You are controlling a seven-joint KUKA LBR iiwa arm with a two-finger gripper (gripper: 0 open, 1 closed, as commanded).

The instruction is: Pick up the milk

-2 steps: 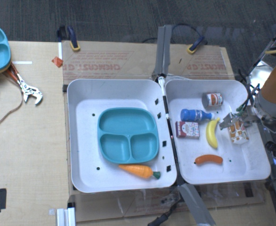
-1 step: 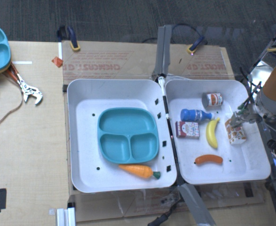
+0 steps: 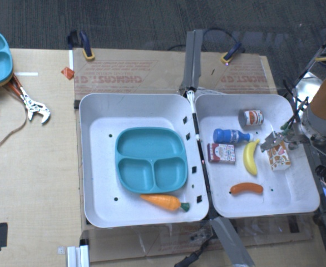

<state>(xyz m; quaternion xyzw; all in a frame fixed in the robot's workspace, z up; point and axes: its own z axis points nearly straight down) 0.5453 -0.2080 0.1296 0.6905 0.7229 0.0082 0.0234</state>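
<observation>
Grey arm with orange band (image 3: pixel 323 102) cut off at right edge of view; wrist and cabling hard to resolve. Two-finger gripper (image 3: pixel 275 141) low over right white bin (image 3: pixel 307 196), near its right wall; finger spacing not readable against clutter, so open or closed cannot be told. Small white-and-orange milk carton (image 3: pixel 280 158) directly beneath gripper tips, tilted, near right wall; contact unclear. Just left of carton: yellow banana (image 3: pixel 251 158), lying lengthwise. Further left: dark red rectangular box (image 3: pixel 222 153), with blue plastic bottle (image 3: pixel 231 136) on its side above it. Small silver-and-red can (image 3: pixel 252 117) toward far wall. Orange sausage (image 3: pixel 246 188) toward near wall. Left white bin (image 3: pixel 90 166) bearing teal three-compartment plate (image 3: pixel 151 159); orange carrot with green top (image 3: pixel 164 202) along near wall, touching plate edge.
</observation>
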